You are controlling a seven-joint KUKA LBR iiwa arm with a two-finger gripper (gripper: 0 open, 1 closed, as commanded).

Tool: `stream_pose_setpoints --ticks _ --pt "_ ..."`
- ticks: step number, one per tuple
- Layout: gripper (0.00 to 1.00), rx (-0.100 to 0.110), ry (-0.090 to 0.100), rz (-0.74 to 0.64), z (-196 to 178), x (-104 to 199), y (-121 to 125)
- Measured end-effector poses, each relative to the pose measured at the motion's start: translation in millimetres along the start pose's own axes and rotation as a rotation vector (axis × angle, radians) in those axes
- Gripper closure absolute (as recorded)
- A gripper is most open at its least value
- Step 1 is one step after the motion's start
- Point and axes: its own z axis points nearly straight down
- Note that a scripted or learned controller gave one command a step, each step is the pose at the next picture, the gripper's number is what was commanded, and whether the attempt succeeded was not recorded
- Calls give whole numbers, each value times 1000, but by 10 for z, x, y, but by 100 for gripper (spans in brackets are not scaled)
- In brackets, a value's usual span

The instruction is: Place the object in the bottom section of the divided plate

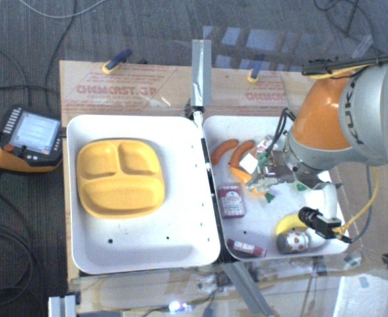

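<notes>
The arm (342, 114) is reaching in from the right and hanging over the right bin (215, 152), pincer (268, 174) sitting low among the clutter in the far middle of that bin. Cannot tell whether the pincer is released or clenched; nothing is clearly showing between it.

The right bin is holding two sausages (224, 150) at the far left, an orange piece (241, 174) just beside the pincer, a dark red packet (231, 201) near the left wall, another dark red bar (245, 247) at the near edge, a banana (288, 224) and a small can (293, 242) near right.

The yellow divided plate (120, 177) is lying in the left bin (141, 243), well apart from the pincer, its wide section facing near. A handheld controller (26, 140) is resting left of the bench (82, 88).
</notes>
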Motion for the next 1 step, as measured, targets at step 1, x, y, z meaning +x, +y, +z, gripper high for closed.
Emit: stream_pose_setpoints --ticks 1 --pt "100 3 -2 -40 5 695 -380"
